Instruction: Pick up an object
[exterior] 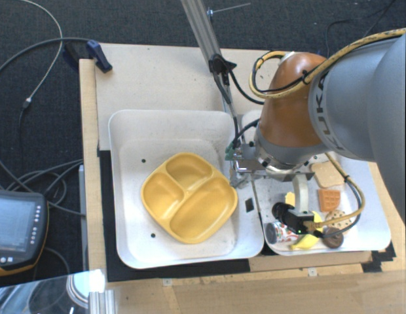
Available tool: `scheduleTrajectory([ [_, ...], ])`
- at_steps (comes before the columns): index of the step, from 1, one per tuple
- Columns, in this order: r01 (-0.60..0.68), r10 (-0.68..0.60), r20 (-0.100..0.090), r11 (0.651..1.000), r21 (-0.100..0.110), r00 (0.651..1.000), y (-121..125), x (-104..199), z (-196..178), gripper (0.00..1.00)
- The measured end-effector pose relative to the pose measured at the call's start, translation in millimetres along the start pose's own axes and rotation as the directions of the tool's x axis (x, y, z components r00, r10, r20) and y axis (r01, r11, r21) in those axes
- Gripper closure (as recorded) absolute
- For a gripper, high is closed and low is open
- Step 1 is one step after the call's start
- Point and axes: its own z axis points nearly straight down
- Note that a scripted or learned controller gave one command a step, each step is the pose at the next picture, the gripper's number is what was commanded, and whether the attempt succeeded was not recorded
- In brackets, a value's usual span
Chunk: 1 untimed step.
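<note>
The grey arm with its orange band (pixel 291 106) hangs over the right white bin (pixel 380 227), hiding the gripper (its state cannot be told). A yellow three-compartment plastic plate (pixel 188 197) lies in the left white bin (pixel 124 175); small mixed objects (pixel 308 224) lie in the right.

Arm (pixel 334 97) covers most of the right bin (pixel 380 234); jaws hidden beneath the wrist. Small items (pixel 308 231) at that bin's near end too jumbled to identify. Screen (pixel 13 231) cut by left edge.

One fixed camera looks down at a slant on the bench (pixel 157 77) and both bins (pixel 124 136).
</note>
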Motion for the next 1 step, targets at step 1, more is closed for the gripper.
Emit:
scheduleTrajectory([
  [1, -0.002, 0.002, 0.001, 1.000, -0.008, 1.000, 0.4, 6.1, -8.4, 1.00],
])
